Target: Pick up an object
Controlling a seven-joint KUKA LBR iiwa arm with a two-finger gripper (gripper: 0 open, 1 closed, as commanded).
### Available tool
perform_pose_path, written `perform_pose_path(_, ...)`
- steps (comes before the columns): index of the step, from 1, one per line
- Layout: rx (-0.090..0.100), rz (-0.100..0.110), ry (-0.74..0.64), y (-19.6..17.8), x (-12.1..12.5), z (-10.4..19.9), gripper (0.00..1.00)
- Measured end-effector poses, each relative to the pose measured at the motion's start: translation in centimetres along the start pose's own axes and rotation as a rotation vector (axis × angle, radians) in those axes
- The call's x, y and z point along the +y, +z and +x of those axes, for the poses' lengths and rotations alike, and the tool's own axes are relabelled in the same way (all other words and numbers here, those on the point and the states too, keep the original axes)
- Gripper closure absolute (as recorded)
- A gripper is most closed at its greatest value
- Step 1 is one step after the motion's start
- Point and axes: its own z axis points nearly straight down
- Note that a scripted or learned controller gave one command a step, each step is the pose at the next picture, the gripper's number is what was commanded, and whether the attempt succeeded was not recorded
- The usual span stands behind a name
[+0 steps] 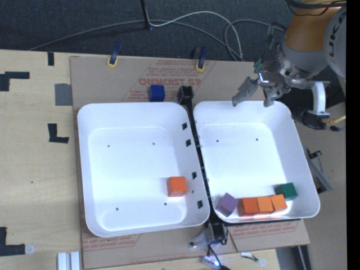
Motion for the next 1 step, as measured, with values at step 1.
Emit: perform_pose_path(1,0.000,-0.005,0.000,-0.26,0.07,0.01,0.00)
